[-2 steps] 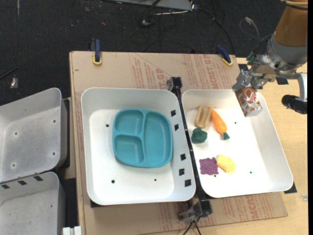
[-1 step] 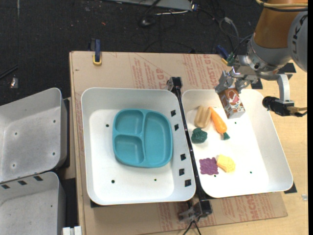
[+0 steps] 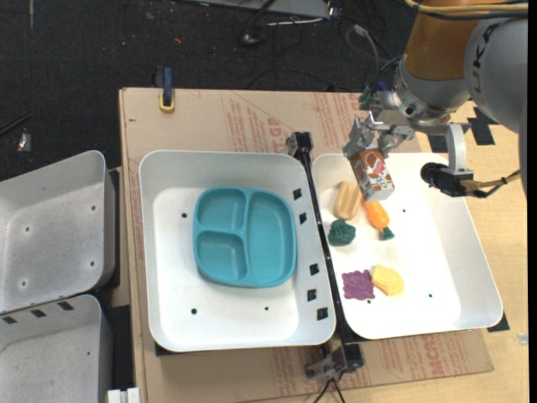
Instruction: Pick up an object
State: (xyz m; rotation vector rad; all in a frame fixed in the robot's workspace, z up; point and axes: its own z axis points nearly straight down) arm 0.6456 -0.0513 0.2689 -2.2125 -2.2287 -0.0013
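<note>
A camera looks down at a slant on a brown board surface that carries two shallow white bins side by side.

The left bin holds a teal plate with three compartments, lying flat near the middle of the bin.

The right bin holds several small things gathered toward its left half. A tan, bread-like piece lies near the divider between the bins. Just below it sits a dark green, rounded piece. To the right of these is an orange carrot-shaped piece with a small green end. Lower down, a purple piece and a yellow piece lie touching or nearly touching each other.

The grey robot arm, with its orange band, reaches in from the upper right. Its gripper hangs over the upper left part of the right bin. Directly under it is a small carton with a printed, reddish and white face, tilted, its lower end just above the carrot-shaped piece. The top of the carton meets the jaws, and the jaws appear clenched on that top edge, though the contact is partly hidden by the gripper body.

A blue and yellow clamp grips the far left edge of the board.
</note>
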